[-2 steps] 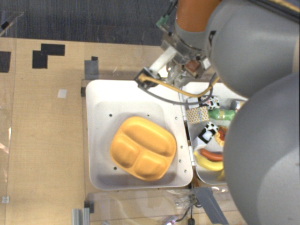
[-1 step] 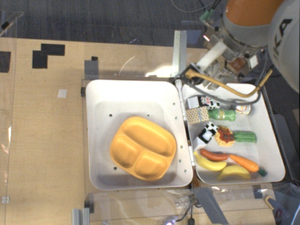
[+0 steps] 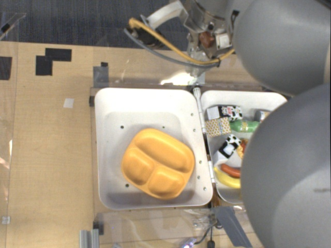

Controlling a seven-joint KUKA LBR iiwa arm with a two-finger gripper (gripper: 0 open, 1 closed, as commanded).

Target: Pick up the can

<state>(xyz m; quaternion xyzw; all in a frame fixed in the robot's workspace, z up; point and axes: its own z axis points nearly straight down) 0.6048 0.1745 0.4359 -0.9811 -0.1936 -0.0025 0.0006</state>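
Fingers (image 3: 196, 76) of the gripper (image 3: 196, 82) looked pinched narrow in the camera view, holding nothing, poised at twelve o'clock above the rim between the bins. We took the can (image 3: 262, 115) for the grey piece at twelve o'clock in the right bin (image 3: 243, 96), half hidden under the arm (image 3: 289, 45) and not yet reached.
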